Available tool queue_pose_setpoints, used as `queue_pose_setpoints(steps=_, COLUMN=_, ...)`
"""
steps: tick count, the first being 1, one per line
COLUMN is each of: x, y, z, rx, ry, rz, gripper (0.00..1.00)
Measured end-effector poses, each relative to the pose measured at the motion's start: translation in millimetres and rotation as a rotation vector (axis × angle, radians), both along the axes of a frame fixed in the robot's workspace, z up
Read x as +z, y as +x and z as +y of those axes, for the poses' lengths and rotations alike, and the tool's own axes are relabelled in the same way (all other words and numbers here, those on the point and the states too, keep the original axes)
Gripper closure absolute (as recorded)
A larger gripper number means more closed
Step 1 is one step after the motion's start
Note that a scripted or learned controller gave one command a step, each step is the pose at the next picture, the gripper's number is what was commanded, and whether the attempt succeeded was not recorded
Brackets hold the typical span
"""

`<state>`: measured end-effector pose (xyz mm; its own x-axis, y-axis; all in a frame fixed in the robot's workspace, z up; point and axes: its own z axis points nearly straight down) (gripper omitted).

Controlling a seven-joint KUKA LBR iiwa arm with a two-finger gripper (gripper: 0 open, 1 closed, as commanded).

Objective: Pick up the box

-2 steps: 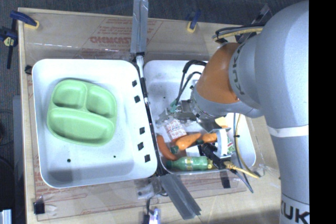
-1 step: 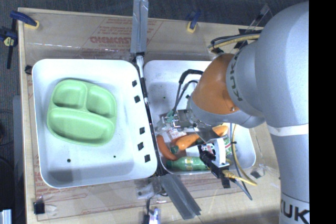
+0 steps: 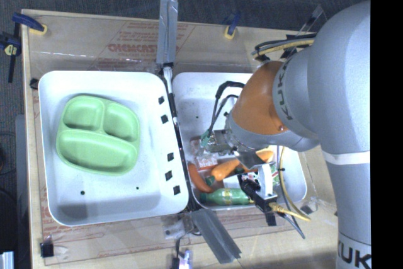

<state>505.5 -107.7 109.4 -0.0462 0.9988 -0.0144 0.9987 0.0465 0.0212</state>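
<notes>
Two bins: shallow white trays side by side on the bench (image 3: 94,34), with a grey bar along the divide between them.
Near edge of right bin (image 3: 296,189): a green bottle-like item (image 3: 228,197) lies lengthwise along the front wall.
Just behind it: an orange carrot-shaped piece (image 3: 225,169) and a red-orange curved piece (image 3: 198,178), touching or overlapping.
Box: cannot be picked out with certainty; a small item with a clear or printed wrapper (image 3: 204,154) sits among the clutter under the wrist and may be it.
End effector (image 3: 217,140): low in the right bin, above the clutter; its opening cannot be told, and nothing is visibly gripped.
Arm (image 3: 327,72): grey with an orange band, covering much of the right bin.
Left bin (image 3: 50,198): a light green divided tray (image 3: 99,132) lies in its far half.
</notes>
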Motion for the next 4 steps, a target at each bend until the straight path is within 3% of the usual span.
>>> queue_pose_setpoints(steps=1, x=0, y=0, z=-2, rx=-0.002, ry=-0.004, rz=0.000, gripper=0.00)
queue_pose_setpoints(steps=2, x=10, y=1, z=-1, rx=0.004, ry=-0.002, rz=0.000, gripper=1.00)
queue_pose_setpoints(steps=3, x=10, y=1, z=-1, rx=0.004, ry=-0.002, rz=0.000, gripper=0.00)
queue_pose_setpoints(steps=4, x=-14, y=-2, z=-11, rx=0.115, ry=0.001, rz=0.012, gripper=0.00)
